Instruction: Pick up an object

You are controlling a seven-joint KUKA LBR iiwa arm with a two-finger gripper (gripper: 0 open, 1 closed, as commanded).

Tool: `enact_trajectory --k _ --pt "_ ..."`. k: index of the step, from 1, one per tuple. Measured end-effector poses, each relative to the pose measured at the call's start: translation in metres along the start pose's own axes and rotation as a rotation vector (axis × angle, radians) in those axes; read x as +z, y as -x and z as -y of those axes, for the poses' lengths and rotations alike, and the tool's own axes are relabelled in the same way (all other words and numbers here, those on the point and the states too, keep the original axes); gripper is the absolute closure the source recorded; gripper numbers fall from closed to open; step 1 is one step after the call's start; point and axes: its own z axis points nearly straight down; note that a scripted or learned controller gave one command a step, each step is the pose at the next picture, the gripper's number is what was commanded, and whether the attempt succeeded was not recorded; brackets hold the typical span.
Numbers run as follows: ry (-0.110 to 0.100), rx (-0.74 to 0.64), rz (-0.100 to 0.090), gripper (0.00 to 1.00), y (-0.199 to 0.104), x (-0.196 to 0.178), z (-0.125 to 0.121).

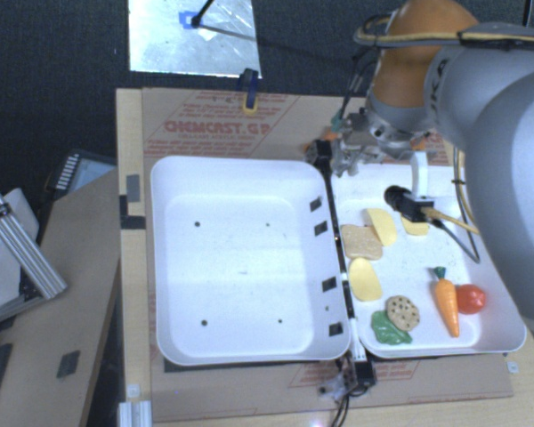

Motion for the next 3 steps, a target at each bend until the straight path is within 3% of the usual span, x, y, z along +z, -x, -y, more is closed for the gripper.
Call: enact_trajectory --k 1,2,3 --pt "0.002 -0.003 -0.003 1.0 -0.09 -0.093 -0.001" --pt "0.001 -0.003 -0.005 1.0 -0.173 -0.182 0.017" --pt "0.003 0.002 -0.004 1.0 -0.201 -0.292 0.029"
